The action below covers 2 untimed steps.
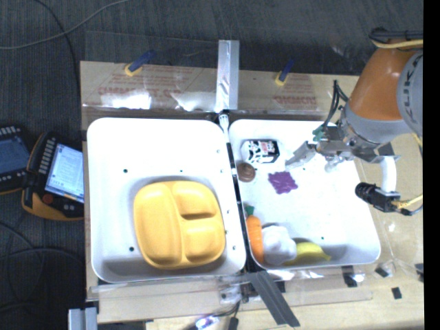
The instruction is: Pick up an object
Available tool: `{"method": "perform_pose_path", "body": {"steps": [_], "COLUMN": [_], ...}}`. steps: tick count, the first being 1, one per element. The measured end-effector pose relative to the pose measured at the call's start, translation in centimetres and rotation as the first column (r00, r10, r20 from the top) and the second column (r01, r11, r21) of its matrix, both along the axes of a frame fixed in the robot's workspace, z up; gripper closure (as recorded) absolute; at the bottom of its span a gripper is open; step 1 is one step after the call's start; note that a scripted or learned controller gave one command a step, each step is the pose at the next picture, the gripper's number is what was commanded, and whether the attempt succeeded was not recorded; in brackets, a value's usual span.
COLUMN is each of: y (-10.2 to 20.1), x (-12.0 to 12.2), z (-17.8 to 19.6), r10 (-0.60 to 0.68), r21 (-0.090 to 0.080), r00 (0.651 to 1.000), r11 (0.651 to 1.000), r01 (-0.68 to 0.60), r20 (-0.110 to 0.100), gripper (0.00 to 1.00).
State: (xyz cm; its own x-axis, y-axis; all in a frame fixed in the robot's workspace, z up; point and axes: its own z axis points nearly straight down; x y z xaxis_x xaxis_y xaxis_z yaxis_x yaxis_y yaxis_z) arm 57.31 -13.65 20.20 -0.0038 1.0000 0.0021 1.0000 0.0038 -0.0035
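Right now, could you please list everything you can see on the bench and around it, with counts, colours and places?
shallow white plastic bins: two, white, side by side on the bench
yellow divided plastic tray: one, yellow, in the left bin
black-and-white cow-patterned toy: one, right bin, far left corner
small brown round object: one, brown, right bin by the divider
flat purple shape: one, purple, middle of right bin
orange toy carrot: one, orange, right bin, near left corner
white soft lump: one, white, beside the carrot
yellow toy banana: one, yellow, right bin, near edge
handheld pendant with screen: one, orange and black, left of the bench
blue and yellow clamps: two, far edge
tool: one, grey, above the right bin
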Motion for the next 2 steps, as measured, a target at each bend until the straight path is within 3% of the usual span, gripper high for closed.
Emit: {"method": "perform_pose_path", "body": {"steps": [1,2], "y": [2.42,2.55], "x": [3.9,3.97], "z": [-11.0,-10.09], "r10": [0.137,0.136], "r21": [-0.003,0.002], "r00": [0.991,0.991], "r11": [0.991,0.991], "r01": [-0.137,-0.136], "r20": [0.001,0.003], "gripper": [0.0,1.0]}}
